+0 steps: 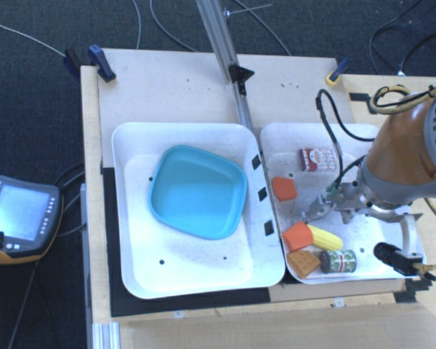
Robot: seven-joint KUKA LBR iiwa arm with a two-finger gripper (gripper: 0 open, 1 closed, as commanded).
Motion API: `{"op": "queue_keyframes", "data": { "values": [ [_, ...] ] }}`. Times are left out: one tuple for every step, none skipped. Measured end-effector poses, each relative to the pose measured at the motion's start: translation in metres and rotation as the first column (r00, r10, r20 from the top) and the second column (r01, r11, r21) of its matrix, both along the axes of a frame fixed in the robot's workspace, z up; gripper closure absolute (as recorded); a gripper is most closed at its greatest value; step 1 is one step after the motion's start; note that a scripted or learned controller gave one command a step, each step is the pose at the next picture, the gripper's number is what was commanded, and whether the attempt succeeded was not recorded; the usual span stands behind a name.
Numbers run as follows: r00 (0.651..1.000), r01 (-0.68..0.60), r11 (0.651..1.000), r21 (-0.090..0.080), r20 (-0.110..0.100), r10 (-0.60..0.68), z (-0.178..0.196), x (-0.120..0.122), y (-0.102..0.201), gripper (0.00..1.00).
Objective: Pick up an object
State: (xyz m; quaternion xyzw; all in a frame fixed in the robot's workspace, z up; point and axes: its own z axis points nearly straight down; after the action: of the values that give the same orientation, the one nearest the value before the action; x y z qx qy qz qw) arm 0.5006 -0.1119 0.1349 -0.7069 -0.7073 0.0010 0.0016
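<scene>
Corn cob (324, 236), yellow, lay in the right bin (291, 138) with its long axis running left to right and slightly downward, just below and a little left of the end effector (318, 208). An orange block (297, 235) touched its left end and a small can (338, 261) lay just beneath it. The end effector hung low over the bin floor near these things, gripping nothing visible; how far it was spread I could not tell.
</scene>
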Motion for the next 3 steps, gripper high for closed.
{"op": "queue_keyframes", "data": {
  "values": [
    [1.0, 0.0, 1.0, -0.001, 0.005, 0.0, 0.012, 0.001, 0.0, 1.0],
    [1.0, 0.0, 1.0, -0.001, 0.009, 0.001, 0.063, 0.012, 0.003, 1.0],
    [1.0, 0.0, 1.0, -0.001, 0.006, 0.0, 0.077, 0.012, 0.003, 1.0]
  ]
}}
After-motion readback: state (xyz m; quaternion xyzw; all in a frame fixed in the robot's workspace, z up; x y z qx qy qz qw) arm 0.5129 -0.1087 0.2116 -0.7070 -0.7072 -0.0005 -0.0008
